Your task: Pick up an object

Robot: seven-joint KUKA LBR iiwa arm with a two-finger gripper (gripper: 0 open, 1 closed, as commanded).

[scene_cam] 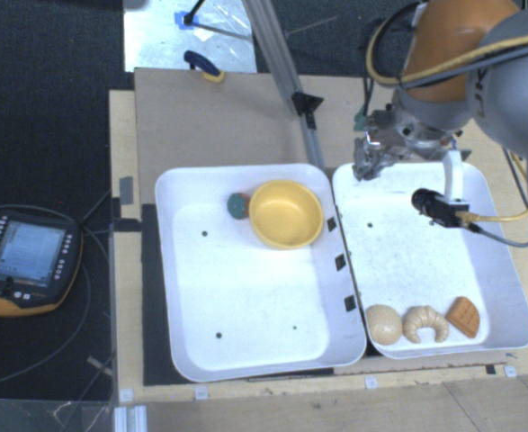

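left bin (192, 331): bowl (286, 214) at back, ball (237, 206) just left of it | right bin (506, 286): bun (383, 324), croissant (425, 323), waffle (463, 316) along front | pincer (368, 167) over back-left corner

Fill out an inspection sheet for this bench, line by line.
Surface: two white bins, left bin and right bin, side by side on a board.
Job's things: yellow bowl and small green object in the left bin; three bread-like pieces along the right bin's near edge.
Clutter: nothing seen.
Grippers: gripper over the right bin's far left corner, nothing visibly held.
Cables: yellow cable over the right bin.
Surroundings: teach pendant on the dark floor.
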